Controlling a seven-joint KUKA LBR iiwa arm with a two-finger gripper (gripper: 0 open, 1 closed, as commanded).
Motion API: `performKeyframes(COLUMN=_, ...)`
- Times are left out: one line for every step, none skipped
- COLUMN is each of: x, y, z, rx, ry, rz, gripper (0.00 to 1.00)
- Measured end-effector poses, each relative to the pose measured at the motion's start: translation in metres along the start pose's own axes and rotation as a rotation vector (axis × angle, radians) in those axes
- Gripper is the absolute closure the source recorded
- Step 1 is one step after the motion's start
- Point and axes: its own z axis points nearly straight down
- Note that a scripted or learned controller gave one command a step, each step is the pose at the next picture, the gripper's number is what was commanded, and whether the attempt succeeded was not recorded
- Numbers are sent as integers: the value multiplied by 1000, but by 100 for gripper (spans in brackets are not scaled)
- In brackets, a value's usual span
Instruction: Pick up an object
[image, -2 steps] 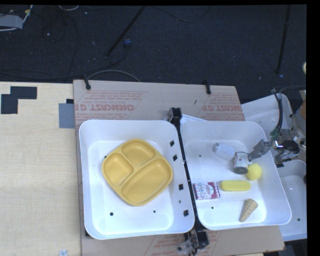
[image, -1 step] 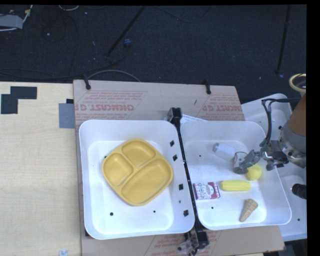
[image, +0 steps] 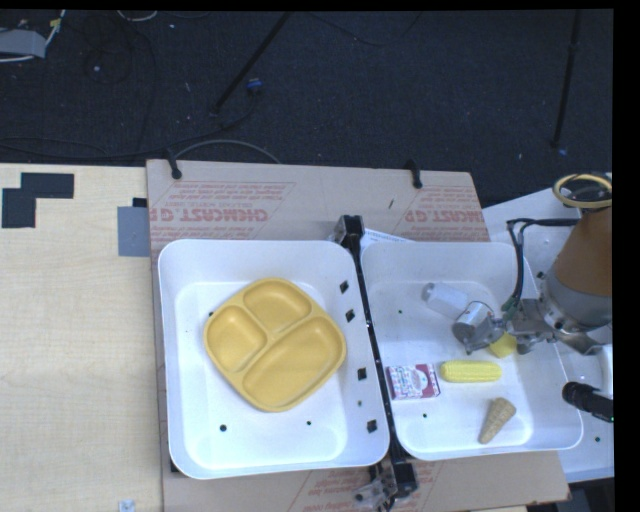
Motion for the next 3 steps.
performKeyframes(x=1, y=0, z=38, rx=-1, ry=0, rz=1, gripper=0)
performKeyframes(x=0, y=0, z=25, rx=-3, ry=-1, rz=2, gripper=100)
performKeyframes(x=-1, y=3, z=-37, rx=-7, ry=-2, rz=-2, gripper=100)
